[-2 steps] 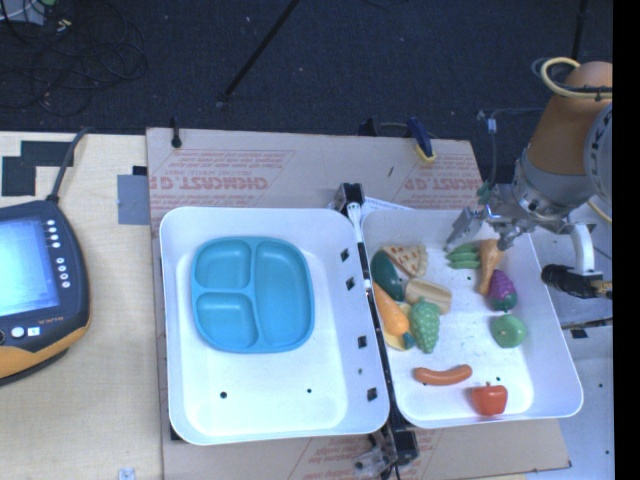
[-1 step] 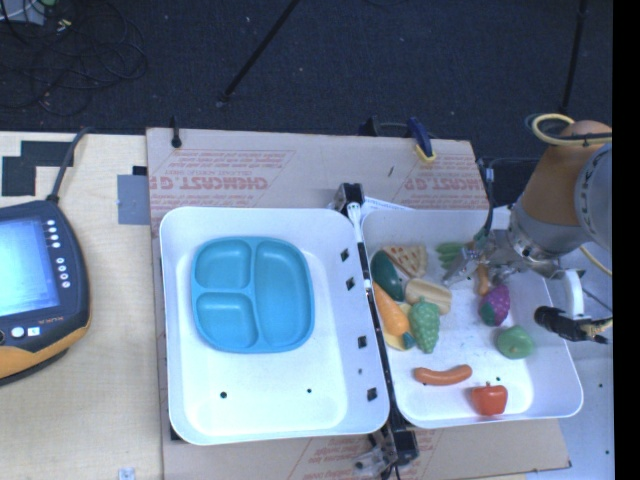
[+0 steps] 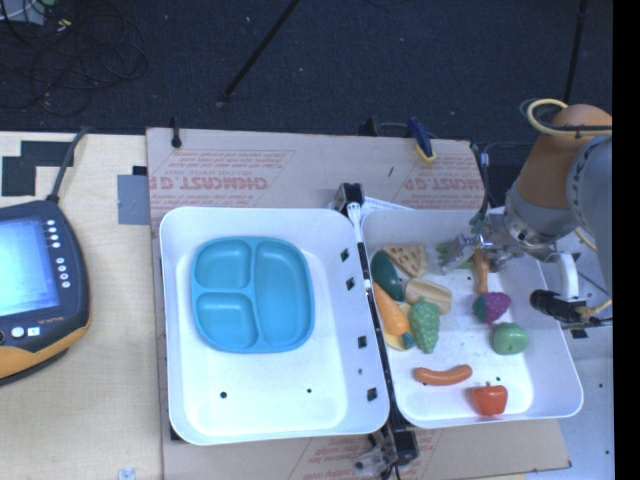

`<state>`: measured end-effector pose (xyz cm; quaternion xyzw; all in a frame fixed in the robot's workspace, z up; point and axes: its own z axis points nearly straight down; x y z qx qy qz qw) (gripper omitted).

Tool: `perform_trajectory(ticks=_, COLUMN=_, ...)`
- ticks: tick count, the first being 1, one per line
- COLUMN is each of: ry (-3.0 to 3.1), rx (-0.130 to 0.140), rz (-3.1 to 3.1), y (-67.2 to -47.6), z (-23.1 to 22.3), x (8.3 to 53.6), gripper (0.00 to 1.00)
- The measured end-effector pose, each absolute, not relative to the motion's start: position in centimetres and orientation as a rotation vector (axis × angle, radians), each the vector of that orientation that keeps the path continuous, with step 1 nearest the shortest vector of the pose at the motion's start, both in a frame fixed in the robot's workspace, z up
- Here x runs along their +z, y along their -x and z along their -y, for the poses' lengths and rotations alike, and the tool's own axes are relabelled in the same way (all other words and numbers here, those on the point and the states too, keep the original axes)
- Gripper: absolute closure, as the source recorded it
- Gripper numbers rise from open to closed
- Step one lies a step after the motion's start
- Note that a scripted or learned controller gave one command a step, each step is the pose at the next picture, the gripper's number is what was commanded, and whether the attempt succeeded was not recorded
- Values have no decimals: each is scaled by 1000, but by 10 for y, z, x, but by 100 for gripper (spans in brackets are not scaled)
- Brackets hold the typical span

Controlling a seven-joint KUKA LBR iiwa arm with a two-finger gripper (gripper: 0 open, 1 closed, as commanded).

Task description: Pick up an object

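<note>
Over right white bin (image 3: 560,393): grey two-finger tool (image 3: 478,251), finger state cannot tell | just below tool: purple plastic grape bunch (image 3: 492,306) | beyond it: green plastic apple (image 3: 510,339)

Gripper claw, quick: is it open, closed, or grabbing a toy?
Gripper: cannot be told; it hangs over the right bin, above the toy food.

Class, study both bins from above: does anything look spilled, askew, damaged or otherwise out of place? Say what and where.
Nothing stands out. The blue divided plate lies flat in the left bin. The toy foods, among them a sausage, tomato and green grapes, all lie inside the right bin, none over its rim.
</note>
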<state>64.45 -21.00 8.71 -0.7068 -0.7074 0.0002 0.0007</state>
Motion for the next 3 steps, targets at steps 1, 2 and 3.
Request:
perform_trajectory(ticks=1, ry=2222, rx=2, rz=2217, y=-594, z=176, x=88, gripper=0)
perform_trajectory(ticks=2, ry=2215, rx=-1, rz=2226, y=-646, z=127, x=87, gripper=0)
perform_trajectory(ticks=3, ry=2236, rx=5, rz=2222, y=-587, z=100, x=90, gripper=0)
